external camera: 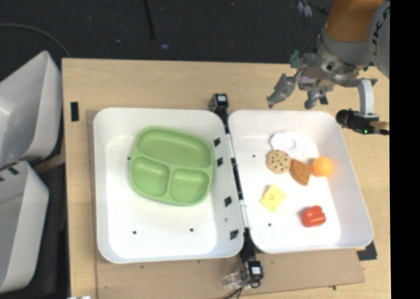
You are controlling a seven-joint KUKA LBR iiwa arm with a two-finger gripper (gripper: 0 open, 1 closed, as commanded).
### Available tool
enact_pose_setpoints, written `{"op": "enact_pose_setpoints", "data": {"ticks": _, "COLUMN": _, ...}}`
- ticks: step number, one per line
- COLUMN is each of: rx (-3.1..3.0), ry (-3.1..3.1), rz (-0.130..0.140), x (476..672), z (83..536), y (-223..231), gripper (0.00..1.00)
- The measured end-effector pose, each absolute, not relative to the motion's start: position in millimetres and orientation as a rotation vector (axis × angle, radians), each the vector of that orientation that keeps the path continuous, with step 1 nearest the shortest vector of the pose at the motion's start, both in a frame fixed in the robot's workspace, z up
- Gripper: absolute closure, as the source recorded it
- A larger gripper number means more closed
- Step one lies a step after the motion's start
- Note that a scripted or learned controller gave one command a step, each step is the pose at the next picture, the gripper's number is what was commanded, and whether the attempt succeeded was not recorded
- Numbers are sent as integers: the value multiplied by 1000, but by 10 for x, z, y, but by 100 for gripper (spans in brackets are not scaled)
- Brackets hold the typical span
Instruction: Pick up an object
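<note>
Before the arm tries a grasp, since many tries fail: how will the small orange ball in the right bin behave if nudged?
The small round orange ball looks smooth, so it will probably roll or slip. It touches a brown wedge-shaped piece, which may block rolling leftward. It seems light for its size.

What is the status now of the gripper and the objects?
Gripper open, holding nothing, above the far rim of the right white bin. Round chip cookie, yellow cheese wedge, red pepper lying untouched. Nothing in the way.
</note>
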State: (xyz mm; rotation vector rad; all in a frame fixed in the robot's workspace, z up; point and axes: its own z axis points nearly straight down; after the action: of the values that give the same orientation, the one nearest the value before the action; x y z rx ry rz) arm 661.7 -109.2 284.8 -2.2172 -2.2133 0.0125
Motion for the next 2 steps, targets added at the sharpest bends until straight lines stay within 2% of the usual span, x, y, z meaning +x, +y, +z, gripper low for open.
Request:
{"op": "enact_pose_setpoints", "data": {"ticks": 1, "rx": -2222, "ry": -2223, "rz": -2, "x": 6634, "z": 2935, "y": -1088, "gripper": 0}}
{"op": "enact_pose_setpoints", "data": {"ticks": 2, "rx": -2222, "ry": -2220, "rz": 4, "x": 6549, "z": 2464, "y": -1064, "gripper": 0}}
